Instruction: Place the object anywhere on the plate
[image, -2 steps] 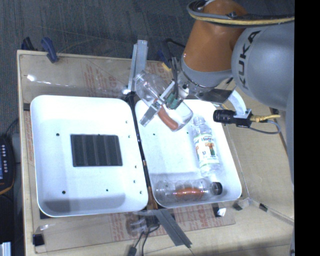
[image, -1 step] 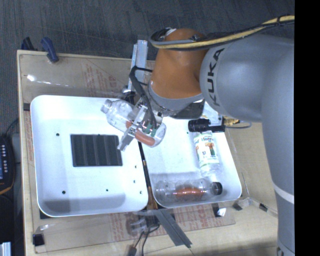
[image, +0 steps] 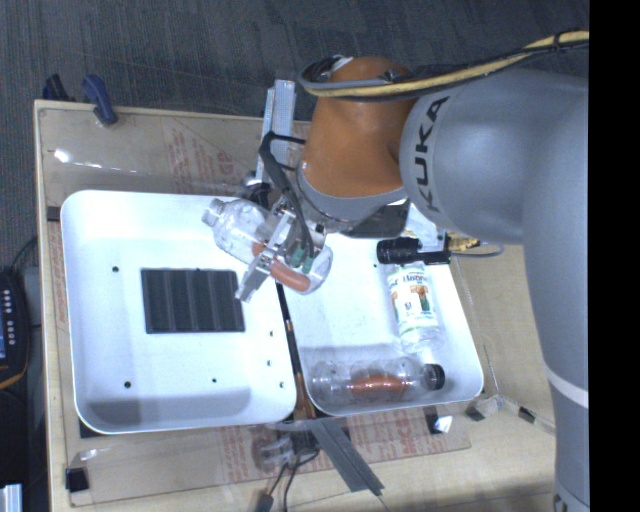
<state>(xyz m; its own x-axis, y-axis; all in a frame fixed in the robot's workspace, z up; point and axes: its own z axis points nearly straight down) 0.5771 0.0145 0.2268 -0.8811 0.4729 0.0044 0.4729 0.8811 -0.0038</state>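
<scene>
Two shallow white bins sit side by side on the bench. At the far left, blue clamps (image: 98, 100) grip the bench's top edge. The left bin (image: 100, 330) carries a dark, ribbed rectangular plate (image: 192, 300) lying flat near its middle.

Over the seam between the bins, above the left bin's upper right corner, hangs the gripper (image: 262, 268). A clear plastic bottle (image: 265, 245) lies tilted between its fingers (image: 250, 283), its capped end pointing up and left, its wider end with a reddish patch pointing down and right. So the fingers are closed around the bottle, which is raised and sits just up and right of the plate, not on it.

In the right bin (image: 345, 305), a second clear bottle (image: 375, 381) with reddish contents and a dark cap lies on its side along the near wall. Further right, a white labelled bottle (image: 414, 300) with a black cap lies lengthwise, cap toward the far wall.

Above and to the right, the grey arm (image: 500, 150) with its orange band (image: 355, 125) reaches in, a yellow cable (image: 470, 65) running over it.
</scene>
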